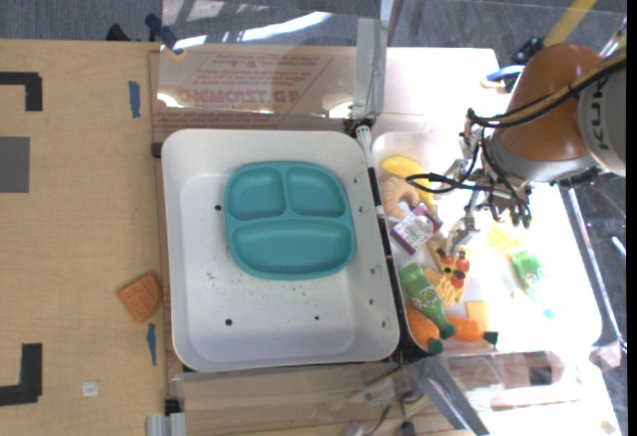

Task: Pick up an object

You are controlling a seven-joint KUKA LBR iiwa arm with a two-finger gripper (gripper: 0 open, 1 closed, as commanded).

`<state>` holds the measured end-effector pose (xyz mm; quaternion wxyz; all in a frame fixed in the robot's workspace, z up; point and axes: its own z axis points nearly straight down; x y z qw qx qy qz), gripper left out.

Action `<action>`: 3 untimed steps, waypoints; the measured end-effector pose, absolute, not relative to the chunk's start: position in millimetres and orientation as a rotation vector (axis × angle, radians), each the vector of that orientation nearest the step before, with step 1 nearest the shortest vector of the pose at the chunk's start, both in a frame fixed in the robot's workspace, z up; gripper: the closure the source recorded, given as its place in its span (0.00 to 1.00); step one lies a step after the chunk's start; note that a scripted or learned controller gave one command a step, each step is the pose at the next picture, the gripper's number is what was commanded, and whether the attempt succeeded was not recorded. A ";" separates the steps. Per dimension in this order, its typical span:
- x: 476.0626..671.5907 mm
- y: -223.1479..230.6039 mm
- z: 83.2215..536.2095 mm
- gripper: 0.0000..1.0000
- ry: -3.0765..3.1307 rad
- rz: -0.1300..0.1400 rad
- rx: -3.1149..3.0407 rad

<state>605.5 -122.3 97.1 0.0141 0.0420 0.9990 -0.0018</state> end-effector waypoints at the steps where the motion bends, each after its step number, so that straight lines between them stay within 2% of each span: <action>1: 560.8 -230.1 157.5 0.00 3.120 -0.011 0.222; 2: 578.5 -196.1 89.5 0.00 3.119 -0.003 0.249; 3: 556.2 -223.4 88.6 0.00 3.130 -0.003 0.119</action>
